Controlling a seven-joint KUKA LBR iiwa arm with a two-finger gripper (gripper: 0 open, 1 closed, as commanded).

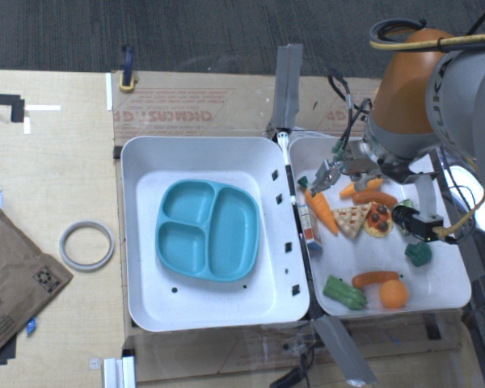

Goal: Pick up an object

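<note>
we see the grey arm with its orange band (412,79) reaching in over the far right corner of the tabletop (56,176), its gripper (327,174) low over the far left part of the right shallow white bin (449,293). we cannot tell whether the fingers are open or closed; cables and metal parts crowd them.

toy food lies in that bin: a long orange plastic carrot (322,210) just beside the bin's left wall, under the gripper; a waffle-patterned pizza slice (354,219) touching a round topped piece (378,219); two orange sausage shapes (370,192) near the wrist; a small dark green lump (419,254) by the right wall; a green leafy piece (344,293), another orange sausage (374,278) and an orange ball (394,294) along the near edge. open floor remains mid-bin, between the pizza and the near row.

the left shallow white bin (141,297) holds a blue three-compartment plastic plate (208,229), centred, with bare margin all round. a grey tape ring (86,244) sits on the tabletop's left side.
</note>
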